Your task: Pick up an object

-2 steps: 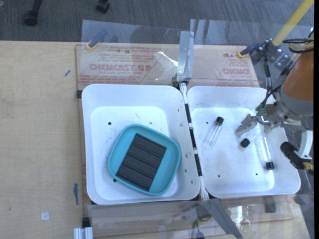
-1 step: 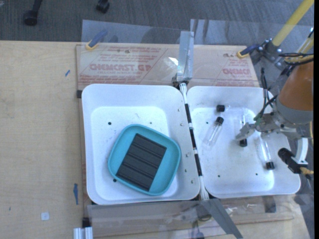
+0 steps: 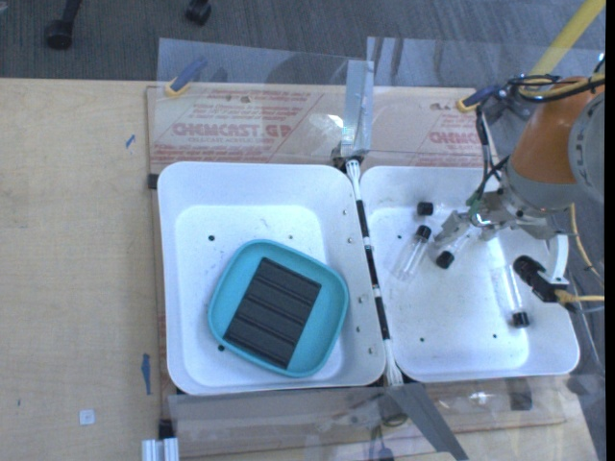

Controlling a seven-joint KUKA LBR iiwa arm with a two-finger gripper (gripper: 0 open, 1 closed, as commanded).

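Note:
The right bin [image 3: 461, 349] holds several clear tubes with black caps. One tube [image 3: 413, 250] lies left of centre, its cap pointing to the back. A loose black cap [image 3: 424, 207] sits behind it. Another tube [image 3: 448, 249] lies slanted just below and left of my gripper [image 3: 478, 218], which hangs low over the back of this bin. A third tube [image 3: 511, 298] lies near the right side with its cap towards the front. Nothing shows as held.
The left bin [image 3: 183, 257] carries a teal tray [image 3: 327, 291] with a black ribbed block [image 3: 274, 312] on it. A divider wall [image 3: 369, 257] runs between the bins. Clear plastic sheets stand behind both bins. The arm's orange band [image 3: 553, 147] looms over the right bin's back corner.

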